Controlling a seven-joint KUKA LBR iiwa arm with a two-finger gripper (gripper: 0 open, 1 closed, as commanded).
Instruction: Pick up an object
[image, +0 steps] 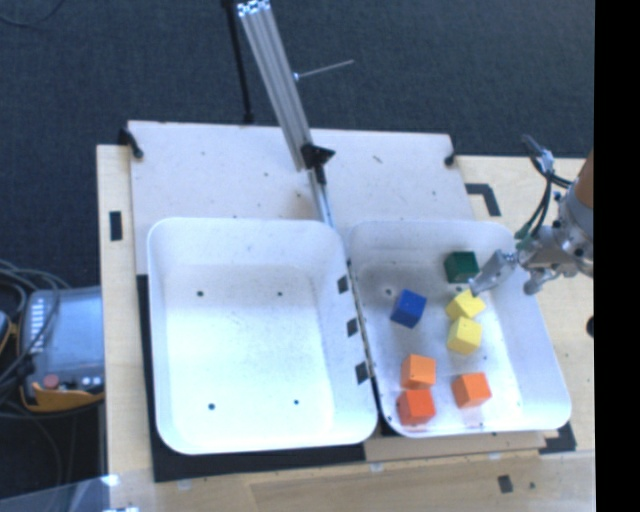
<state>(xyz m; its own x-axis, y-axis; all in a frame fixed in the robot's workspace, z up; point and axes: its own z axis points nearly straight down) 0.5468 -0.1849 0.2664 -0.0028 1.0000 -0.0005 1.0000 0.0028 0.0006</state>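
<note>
White plastic fills most of what we see: the left bin sits on the bench, with nothing but a few dark specks on its floor. To its left, off the bench edge, we make out a grey box-like device with cables trailing beside it. From the top of the view a slanted aluminium bar runs down toward the seam where the two bins meet.

Moving right, we come to the right bin, which holds all the blocks. Nearest the seam is a blue cube, set apart from the rest. Below it lie two orange cubes touching each other, the upper orange cube and the lower orange cube, with a third orange cube just to their right. Above those we see a pair of yellow cubes, one yellow cube just above the other yellow cube, nearly touching. A dark green cube sits near the bin's far wall.

At the far right the arm reaches in, and its gripper hangs over the bin, between the green cube and the upper yellow one. One finger points down toward the yellow cube; we cannot tell whether the jaws are parted or closed, and we see no block between them.
</note>
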